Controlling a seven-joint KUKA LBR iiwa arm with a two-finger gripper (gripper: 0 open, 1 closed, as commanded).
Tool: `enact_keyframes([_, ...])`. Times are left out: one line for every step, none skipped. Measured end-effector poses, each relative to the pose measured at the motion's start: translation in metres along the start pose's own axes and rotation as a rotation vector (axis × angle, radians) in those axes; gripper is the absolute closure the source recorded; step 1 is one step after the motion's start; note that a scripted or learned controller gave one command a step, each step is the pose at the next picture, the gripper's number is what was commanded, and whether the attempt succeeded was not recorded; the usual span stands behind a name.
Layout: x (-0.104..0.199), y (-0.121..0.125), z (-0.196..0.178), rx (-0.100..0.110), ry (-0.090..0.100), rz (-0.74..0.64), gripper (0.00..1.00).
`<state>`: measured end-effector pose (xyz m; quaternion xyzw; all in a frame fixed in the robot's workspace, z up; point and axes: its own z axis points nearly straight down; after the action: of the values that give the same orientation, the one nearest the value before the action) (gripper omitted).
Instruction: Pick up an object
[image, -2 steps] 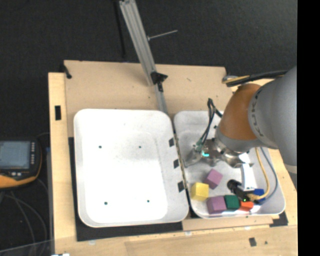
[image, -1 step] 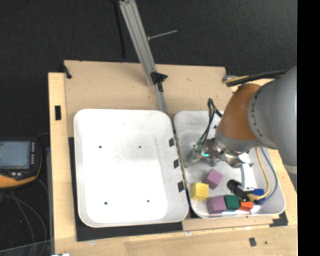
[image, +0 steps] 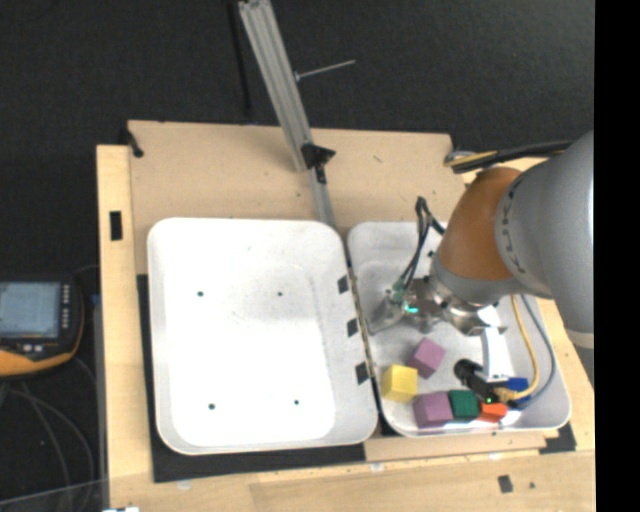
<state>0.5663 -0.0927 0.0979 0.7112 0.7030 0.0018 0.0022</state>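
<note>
2 white bins share the worktop (image: 250, 160); we see the gripper (image: 400, 305) over the right bin (image: 375, 250), near a yellow block (image: 402, 381), finger state indiscernible.

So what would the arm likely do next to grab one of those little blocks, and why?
Probably lower the gripper a little toward the nearest piece, the small purple block. The gripper sits over the right bin, up-left of the blocks, with nothing seen between its fingers. The yellow block lies close by too, so either could be the target.
</note>
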Motion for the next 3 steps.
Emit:
enact_keyframes([0.0000, 0.0000, 0.0001, -0.001, 0.000, 0.000, 0.00])
enact_keyframes([0.0000, 0.0001, 0.0001, -0.001, 0.000, 0.002, 0.00])
enact_keyframes([-0.0001, 0.0001, 0.0001, -0.002, -0.001, 0.003, 0.00])
